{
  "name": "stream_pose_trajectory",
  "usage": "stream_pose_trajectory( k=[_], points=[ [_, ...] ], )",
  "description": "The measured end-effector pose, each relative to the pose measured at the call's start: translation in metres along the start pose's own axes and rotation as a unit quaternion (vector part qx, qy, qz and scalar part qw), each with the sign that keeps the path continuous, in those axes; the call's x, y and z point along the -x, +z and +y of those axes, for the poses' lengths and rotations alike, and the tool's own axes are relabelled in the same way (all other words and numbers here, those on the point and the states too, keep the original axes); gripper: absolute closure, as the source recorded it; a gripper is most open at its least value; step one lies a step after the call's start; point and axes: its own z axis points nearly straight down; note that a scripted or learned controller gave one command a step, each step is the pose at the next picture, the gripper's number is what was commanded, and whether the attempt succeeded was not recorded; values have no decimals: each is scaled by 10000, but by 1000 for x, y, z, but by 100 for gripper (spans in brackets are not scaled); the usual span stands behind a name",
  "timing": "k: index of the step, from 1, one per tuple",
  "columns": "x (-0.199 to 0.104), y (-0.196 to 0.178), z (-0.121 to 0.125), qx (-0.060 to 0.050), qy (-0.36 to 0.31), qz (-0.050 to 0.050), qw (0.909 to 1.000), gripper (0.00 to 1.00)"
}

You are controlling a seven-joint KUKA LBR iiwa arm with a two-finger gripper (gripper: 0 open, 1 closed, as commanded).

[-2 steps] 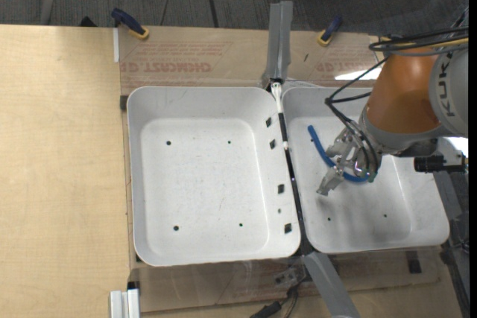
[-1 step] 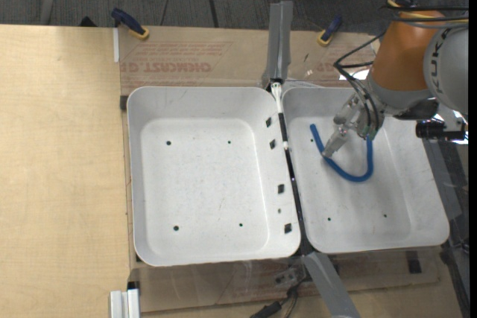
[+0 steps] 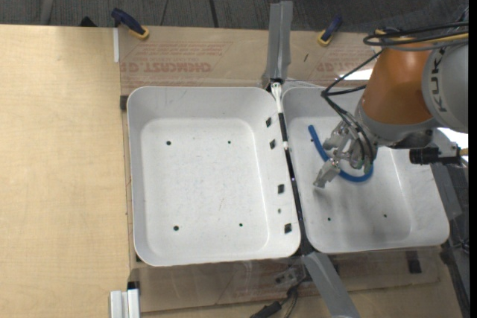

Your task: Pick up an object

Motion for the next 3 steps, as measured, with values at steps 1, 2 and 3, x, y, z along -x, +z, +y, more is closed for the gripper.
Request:
stream_pose_trajectory(
  k=[1, 2, 3],
  points=[
    [102, 0, -33, -2, 759, -5, 9971, 0],
    [1, 0, -63, -2, 69, 7, 10000, 0],
    [104, -42, -93, 0, -404, -21, 9992, 0]
  ],
)
